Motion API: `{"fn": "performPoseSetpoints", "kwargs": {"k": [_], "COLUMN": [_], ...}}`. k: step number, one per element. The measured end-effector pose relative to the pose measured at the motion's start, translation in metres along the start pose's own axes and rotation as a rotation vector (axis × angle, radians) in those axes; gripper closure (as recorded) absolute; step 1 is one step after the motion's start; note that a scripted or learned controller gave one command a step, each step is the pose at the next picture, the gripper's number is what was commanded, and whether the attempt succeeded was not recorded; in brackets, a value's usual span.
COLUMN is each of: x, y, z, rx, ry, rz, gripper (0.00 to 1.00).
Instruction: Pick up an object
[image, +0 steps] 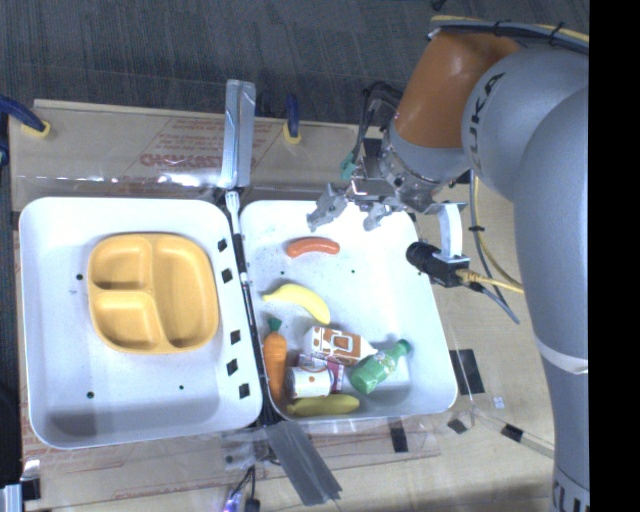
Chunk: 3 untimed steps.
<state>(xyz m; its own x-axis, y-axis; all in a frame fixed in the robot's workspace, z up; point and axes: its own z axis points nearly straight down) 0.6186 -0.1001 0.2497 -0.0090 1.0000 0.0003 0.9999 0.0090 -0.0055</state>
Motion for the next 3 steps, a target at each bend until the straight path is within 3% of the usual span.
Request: {"fn": "performPoseSetpoints", "kwargs": {"k": [1, 2, 3], "x": [0.001, 0.002, 0.036], "y": [-0.046, -0.049, -0.071], "z": [0.13, 0.158, 0.058], "rx": [-0.001, -0.001, -0.004], "ry": [0.0, 0.0, -0.001], "rz": [-0.237, -0.348, -0.332], "gripper": [0.0, 0.0, 0.0]}}
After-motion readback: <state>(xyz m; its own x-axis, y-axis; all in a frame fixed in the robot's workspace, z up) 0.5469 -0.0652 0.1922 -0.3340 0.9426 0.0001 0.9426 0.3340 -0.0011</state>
